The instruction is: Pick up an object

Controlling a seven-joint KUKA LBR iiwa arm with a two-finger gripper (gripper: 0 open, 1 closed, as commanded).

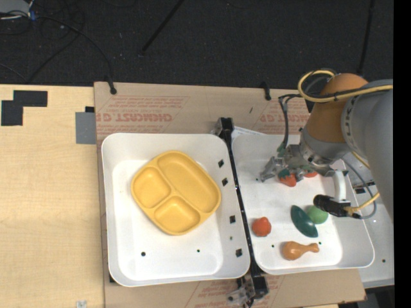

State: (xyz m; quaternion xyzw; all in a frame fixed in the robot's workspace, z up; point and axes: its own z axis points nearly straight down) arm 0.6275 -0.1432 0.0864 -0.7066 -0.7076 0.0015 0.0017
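Two bins: white, side by side on the worktop [51, 191], left bin [122, 249] and right bin [347, 258]
Chicken leg: tan drumstick toy [299, 249] closest to the front edge of the right bin
Tomato: small red-orange one [261, 226] sits near the divider, left of the leg
Green stuff: dark green leaf shape [302, 221] with a lighter green ball [319, 214] touching its right side
Tray: yellow three-compartment plate [176, 191] fills the middle of the left bin, lying flat
Red thing: small red object [288, 179] further back in the right bin, right under the gripper
Gripper: gripper [287, 170] is low over that red piece; honestly can't tell if the fingers are apart or together, too cluttered
Arm: grey with orange band [334, 108], coming in from the right
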